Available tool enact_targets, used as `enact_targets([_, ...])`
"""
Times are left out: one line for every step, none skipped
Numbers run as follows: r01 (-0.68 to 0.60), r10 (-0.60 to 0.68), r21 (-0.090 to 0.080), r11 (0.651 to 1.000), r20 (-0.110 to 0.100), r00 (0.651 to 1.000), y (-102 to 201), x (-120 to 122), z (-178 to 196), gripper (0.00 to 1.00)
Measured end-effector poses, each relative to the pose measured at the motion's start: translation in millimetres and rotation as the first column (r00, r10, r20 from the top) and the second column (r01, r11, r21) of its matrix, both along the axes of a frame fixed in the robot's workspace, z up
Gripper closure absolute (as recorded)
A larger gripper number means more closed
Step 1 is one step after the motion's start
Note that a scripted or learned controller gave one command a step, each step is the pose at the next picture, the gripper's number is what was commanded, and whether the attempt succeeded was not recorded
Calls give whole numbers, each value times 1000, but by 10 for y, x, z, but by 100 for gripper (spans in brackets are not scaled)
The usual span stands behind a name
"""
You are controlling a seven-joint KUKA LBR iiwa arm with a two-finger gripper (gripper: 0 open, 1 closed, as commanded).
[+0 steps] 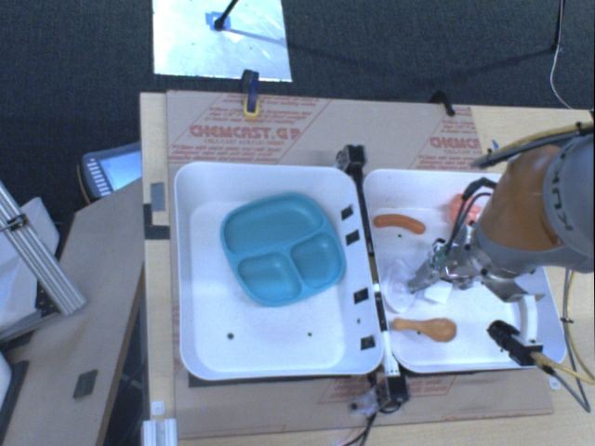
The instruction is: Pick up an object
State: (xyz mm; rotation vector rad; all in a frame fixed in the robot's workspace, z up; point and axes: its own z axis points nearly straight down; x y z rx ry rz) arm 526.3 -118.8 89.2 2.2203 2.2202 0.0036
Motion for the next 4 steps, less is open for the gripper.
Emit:
enact_targets([0, 0, -1, 1000, 2, 1000, -1, 3, 115, 100])
enact_targets([-2, 2, -2, 1000, 2, 1000, -45, 6, 552, 100])
enact_targets([-4, 4, -3, 1000, 5, 1000, -109, 3, 1176, 100])
enact_targets([-4, 4, -1, 1000, 0, 1000, -110, 12, 1218, 100])
